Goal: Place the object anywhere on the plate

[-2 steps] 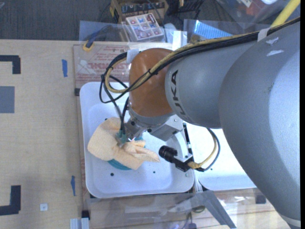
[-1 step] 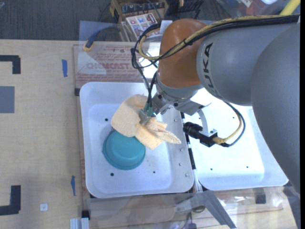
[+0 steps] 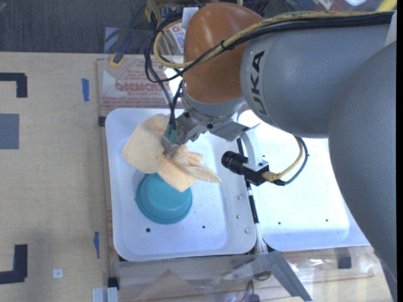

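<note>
1. Arm (image 3: 302,61) comes first as the bulkiest thing here, grey with an orange band, reaching in from the right over the left bin (image 3: 126,231); its mass hides much of the right bin (image 3: 315,219), so a bad release would be hard to spot from this camera

2. Cloth (image 3: 154,151), the tan object to be moved, lies crumpled in the upper half of the left bin, one corner draped over the blue plate's near rim; being limp, it could slide out of a thin pinch, or drag and fall short when lifted

3. Plate (image 3: 165,200), blue and round, sits in the lower middle of the same bin, partly under the cloth; a trailing fold might snag its edge and shove or tip it

4. Gripper (image 3: 170,140) is pressed down into the cloth's folds; whether its claw is spread, closed, or actually pinching fabric I cannot tell, and that is the main risk: it may rise with nothing, or with a single loose layer
</note>
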### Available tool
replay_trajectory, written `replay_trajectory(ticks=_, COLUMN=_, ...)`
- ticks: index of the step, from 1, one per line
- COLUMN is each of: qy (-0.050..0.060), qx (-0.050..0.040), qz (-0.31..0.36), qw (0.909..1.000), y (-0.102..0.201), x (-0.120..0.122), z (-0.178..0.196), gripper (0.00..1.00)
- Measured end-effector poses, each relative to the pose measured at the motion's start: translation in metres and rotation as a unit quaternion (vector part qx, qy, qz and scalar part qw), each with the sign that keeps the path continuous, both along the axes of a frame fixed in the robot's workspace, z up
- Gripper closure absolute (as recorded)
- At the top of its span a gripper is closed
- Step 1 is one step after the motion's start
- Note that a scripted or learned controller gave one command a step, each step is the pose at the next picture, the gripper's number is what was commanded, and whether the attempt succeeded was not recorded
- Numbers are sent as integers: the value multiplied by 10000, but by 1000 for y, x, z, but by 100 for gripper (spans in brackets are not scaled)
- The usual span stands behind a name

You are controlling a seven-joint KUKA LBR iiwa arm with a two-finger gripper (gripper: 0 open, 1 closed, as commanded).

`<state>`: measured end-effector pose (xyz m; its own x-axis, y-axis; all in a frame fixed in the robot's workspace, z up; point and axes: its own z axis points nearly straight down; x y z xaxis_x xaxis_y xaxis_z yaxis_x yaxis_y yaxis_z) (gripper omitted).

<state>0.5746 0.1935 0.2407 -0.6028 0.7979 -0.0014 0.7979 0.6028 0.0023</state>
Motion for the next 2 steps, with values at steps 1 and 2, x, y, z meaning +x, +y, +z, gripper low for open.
replay_trajectory(ticks=1, qy=-4, qx=1, qz=1, qw=10000, y=0, x=0, z=0, gripper=0)
replay_trajectory(ticks=2, qy=-41, qx=39, qz=-1026, qw=9947, y=16, x=27, z=-141, gripper=0)
